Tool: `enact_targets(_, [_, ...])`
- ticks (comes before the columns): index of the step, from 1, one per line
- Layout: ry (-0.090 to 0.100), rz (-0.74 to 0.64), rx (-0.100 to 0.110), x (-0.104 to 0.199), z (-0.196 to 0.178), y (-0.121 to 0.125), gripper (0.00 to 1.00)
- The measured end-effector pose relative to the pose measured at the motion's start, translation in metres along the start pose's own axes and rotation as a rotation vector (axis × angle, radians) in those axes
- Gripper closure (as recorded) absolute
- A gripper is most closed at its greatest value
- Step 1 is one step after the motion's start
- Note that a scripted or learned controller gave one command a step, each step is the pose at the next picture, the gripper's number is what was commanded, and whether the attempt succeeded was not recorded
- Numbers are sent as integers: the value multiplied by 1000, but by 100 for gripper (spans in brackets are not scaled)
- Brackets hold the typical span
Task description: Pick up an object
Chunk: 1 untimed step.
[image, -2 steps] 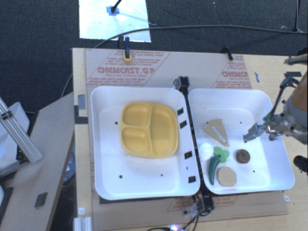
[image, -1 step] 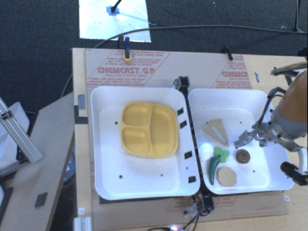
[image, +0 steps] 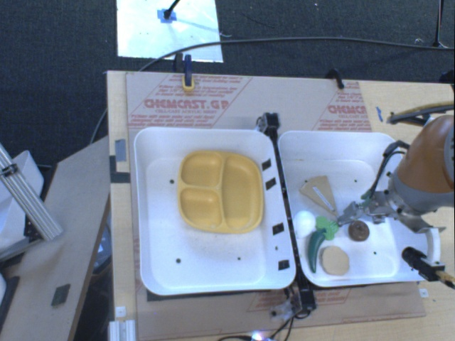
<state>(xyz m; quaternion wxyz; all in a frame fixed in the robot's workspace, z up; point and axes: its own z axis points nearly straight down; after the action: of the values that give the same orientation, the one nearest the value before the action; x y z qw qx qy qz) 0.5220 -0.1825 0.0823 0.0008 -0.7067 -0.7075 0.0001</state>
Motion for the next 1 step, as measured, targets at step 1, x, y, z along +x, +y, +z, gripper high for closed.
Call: enact_targets(1, [-2,0,-5,0,-13,1,100])
